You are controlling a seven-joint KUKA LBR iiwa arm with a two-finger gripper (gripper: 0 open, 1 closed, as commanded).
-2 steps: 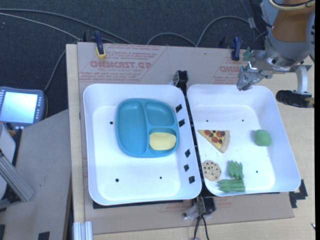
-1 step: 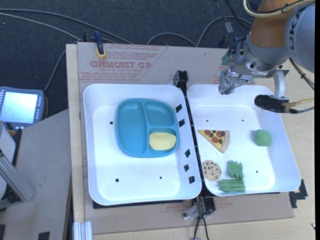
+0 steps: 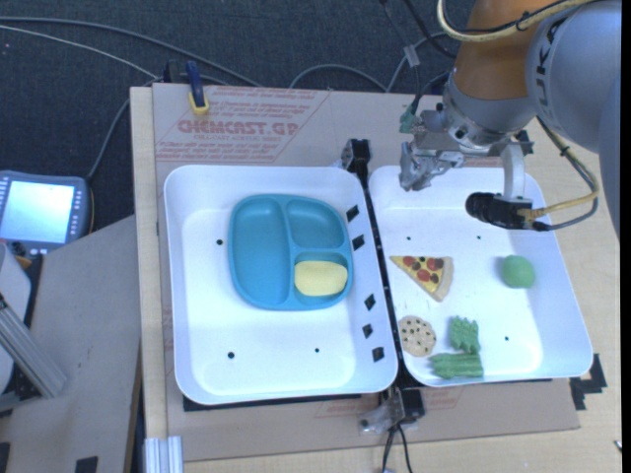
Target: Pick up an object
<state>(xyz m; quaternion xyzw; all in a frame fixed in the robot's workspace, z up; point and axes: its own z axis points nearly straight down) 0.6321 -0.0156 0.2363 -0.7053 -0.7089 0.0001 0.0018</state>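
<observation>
You are looking down on dark carpet (image 3: 79, 67) with cables trailing across it from 9 to 12 o'clock. On it sits a brown board (image 3: 246, 126) printed with red lettering and clipped at its 11 o'clock corner. A lit screen (image 3: 39, 210) stands off the board at 9 o'clock.

The arm (image 3: 532, 47) enters at 1 o'clock, grey with an orange band. Its gripper (image 3: 422, 170) hangs over the far left corner of the right bin (image 3: 562, 294); you cannot tell how its jaws stand.

The left bin (image 3: 197, 343) holds a blue tray (image 3: 266, 244) with a yellow piece (image 3: 320, 278) in its 4 o'clock compartment.

In the right bin, a pizza slice (image 3: 426, 272) lies near the centre, well apart from the gripper. A green ball (image 3: 517, 271) lies at 3 o'clock of it. A cookie (image 3: 417, 336) and two green leafy pieces (image 3: 458, 351) lie at the near edge, about 6 o'clock.
</observation>
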